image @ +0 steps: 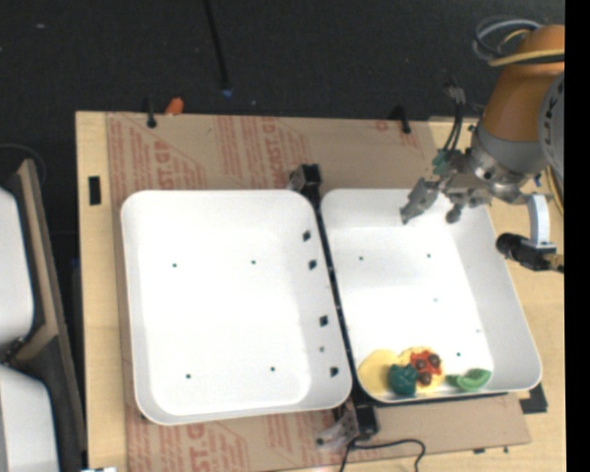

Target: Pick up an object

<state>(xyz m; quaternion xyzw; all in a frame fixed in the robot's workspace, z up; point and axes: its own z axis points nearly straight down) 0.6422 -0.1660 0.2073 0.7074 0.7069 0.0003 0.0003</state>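
Hand (434, 205) hangs spread apart with nothing in it over the right bin's (492, 264) far corner, well away from the toy pile (423, 372) it'd need.

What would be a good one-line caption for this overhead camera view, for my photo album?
Robot arm's open claw hovers over the far end of the right bin, colourful small objects clustered at its near edge.

Smooth white plastic bins (226, 303) on printed matt cardboard (216, 155) over pale wood.
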